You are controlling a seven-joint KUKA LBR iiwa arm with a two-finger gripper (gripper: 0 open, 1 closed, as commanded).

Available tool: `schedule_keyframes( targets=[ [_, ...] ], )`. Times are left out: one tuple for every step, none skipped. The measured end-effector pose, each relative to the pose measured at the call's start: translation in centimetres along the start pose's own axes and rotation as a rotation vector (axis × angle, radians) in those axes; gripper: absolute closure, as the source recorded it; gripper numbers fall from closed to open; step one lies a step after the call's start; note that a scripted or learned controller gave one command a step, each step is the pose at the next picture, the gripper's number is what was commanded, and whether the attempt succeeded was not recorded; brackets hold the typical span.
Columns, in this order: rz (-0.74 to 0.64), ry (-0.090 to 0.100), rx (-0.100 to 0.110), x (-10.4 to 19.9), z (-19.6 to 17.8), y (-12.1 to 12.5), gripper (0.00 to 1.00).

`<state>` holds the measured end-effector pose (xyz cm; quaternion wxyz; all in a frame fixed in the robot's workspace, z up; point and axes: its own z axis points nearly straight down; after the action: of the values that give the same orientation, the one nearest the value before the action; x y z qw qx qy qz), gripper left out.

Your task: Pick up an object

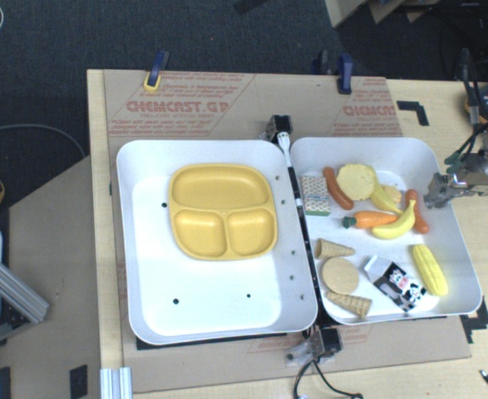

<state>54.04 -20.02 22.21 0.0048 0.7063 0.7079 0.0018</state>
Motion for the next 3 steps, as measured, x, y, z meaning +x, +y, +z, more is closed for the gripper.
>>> schedule_keyframes(
  targets=[
    [0.001, 0.002, 0.006, 0.0, -0.3, 0.1, 1.0],
    [-0.004, 0.003, 0.004, 4.9, -0.8, 4.0, 1.0],
    [-0.004, 0.004, 0.005, 9.1, 0.4, 7.8, 1.0]
  ],
)
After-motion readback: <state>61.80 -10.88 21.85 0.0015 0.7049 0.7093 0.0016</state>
